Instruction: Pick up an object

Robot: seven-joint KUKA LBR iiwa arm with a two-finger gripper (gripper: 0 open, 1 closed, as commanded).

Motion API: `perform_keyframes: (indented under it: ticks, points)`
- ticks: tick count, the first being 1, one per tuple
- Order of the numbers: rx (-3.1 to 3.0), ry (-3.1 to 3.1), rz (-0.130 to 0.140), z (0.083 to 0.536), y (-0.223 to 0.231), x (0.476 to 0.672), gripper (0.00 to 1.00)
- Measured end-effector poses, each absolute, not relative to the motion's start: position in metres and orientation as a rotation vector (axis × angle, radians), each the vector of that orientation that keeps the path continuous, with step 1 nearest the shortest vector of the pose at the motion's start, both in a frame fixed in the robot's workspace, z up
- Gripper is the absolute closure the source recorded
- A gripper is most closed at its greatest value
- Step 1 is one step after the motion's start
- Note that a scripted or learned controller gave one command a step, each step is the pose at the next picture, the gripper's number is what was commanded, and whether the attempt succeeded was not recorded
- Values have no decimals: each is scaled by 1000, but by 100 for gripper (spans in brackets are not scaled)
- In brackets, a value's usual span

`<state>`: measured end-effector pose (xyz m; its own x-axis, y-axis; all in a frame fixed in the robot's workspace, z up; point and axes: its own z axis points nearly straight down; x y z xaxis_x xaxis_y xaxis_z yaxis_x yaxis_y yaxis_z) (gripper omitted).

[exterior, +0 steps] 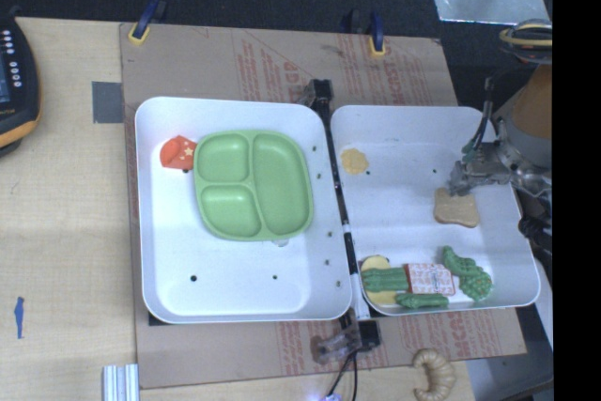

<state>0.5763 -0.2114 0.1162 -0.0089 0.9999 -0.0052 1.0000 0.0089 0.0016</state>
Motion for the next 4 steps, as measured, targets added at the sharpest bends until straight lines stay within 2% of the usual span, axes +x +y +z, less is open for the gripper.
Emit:
perform_keyframes:
  ticks: [1,2,3,4]
  points:
    - [2207,2229,-5,116,-211,576,0]
    - [2222,2227,-4,151,-212,544,0]
    - [2213,2232,-4,91,-211,567,0]
    - [2209,2229,-1,106,-213,568,100]
